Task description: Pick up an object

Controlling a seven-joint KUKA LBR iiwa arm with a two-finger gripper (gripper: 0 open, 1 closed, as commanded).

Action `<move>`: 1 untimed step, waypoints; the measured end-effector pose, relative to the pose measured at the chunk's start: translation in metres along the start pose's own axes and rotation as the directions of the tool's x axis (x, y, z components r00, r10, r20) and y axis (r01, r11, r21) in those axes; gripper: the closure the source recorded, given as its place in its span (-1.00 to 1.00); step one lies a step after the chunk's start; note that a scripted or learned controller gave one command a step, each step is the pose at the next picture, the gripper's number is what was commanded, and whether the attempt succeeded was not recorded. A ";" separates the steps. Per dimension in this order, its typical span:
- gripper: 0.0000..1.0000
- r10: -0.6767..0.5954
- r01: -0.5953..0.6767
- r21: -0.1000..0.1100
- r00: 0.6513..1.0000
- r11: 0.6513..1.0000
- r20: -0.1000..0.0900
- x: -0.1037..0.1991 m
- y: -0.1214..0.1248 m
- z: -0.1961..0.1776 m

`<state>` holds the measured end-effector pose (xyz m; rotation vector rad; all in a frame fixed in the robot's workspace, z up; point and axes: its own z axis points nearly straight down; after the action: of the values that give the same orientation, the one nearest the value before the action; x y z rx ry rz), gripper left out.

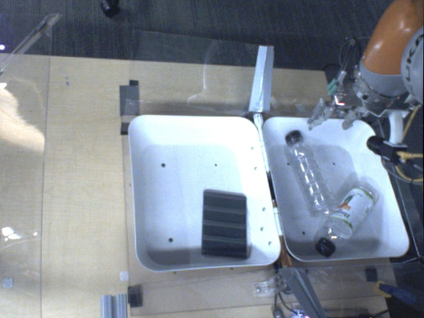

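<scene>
Two clear plastic bottles lie in the right bin (397, 240). One bottle (307, 171) runs diagonally with its black cap at the upper left. The other bottle (346, 212) has a white and green label and its black cap toward the front. In the left bin (152, 177) rests a black ribbed block (224, 223). My gripper (328, 111) hangs above the right bin's back edge, above and to the right of the first bottle's cap. Its fingers spread apart with nothing between them.
A grey metal post (261, 78) stands behind the seam between the two bins. A clear plastic sheet (40, 144) covers the bench at the left. Black cables (397, 152) hang along the right bin's right side.
</scene>
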<state>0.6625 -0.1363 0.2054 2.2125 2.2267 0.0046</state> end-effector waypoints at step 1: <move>-1.00 -0.159 0.159 -0.001 0.987 0.987 0.000 0.008 0.007 0.104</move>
<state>0.6701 -0.1277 0.1015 2.0277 2.3954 0.0050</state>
